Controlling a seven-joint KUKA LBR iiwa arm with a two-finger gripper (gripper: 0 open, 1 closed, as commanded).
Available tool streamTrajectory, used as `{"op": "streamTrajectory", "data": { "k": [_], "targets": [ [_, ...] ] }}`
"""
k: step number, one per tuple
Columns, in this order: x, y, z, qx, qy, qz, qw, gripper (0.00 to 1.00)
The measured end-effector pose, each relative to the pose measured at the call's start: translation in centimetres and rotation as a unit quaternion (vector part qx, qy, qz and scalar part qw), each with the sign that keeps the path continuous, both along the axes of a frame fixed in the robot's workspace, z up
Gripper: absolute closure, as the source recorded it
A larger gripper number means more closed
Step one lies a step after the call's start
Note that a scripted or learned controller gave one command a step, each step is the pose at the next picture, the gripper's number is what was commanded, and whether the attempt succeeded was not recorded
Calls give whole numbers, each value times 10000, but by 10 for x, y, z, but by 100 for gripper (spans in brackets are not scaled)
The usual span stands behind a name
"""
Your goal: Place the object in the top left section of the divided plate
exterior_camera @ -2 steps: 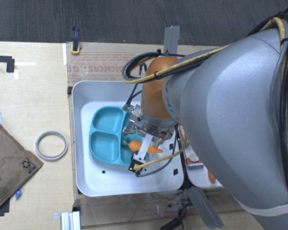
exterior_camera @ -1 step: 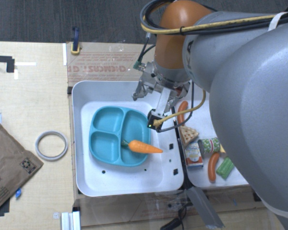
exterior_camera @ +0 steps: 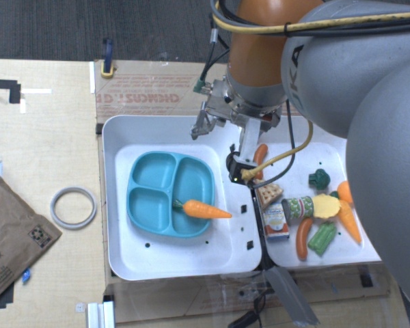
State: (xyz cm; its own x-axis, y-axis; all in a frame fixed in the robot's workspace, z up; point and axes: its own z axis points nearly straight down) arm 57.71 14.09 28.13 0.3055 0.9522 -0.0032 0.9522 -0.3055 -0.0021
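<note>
In the camera view, the blue divided plate (exterior_camera: 152,186) sits in the left bin (exterior_camera: 116,183), toward that bin's 9 o'clock side. A carrot (exterior_camera: 206,210) lies across the plate's 4 o'clock edge. Its green end is at the middle dividers and its tip pokes out over the rim onto the bin floor. The plate's top left section, at about 10 o'clock, holds nothing.

The gripper (exterior_camera: 225,130) hangs above the wall between the two bins, at 1 o'clock from the plate and well apart from the carrot. Nothing shows in its grasp, and whether it is open or closed cannot be told.

The right bin (exterior_camera: 328,157) holds a crowd of toy food, among them a can (exterior_camera: 298,207), a second carrot (exterior_camera: 349,217) and a sausage (exterior_camera: 260,156). A tape ring (exterior_camera: 73,206) lies on the surface at 9 o'clock from the bins.

The carrot on the plate is likely the task's thing, though the task does not name it. On that reading, the step in hand is the approach before a pick. The next move calls for travelling toward 7 o'clock and coming down over the carrot's thick middle. The carrot then needs a lift clear of the dividers before it is carried to 10 o'clock.
</note>
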Motion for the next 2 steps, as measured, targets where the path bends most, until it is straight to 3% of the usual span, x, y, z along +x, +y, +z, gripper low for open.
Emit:
{"op": "streamTrajectory", "data": {
  "k": [1, 2],
  "targets": [
    [37, 67, -125, -2, 10, 24, 10000, 0],
    [37, 66, -116, -14, 16, 34, 10000, 100]
  ]
}}
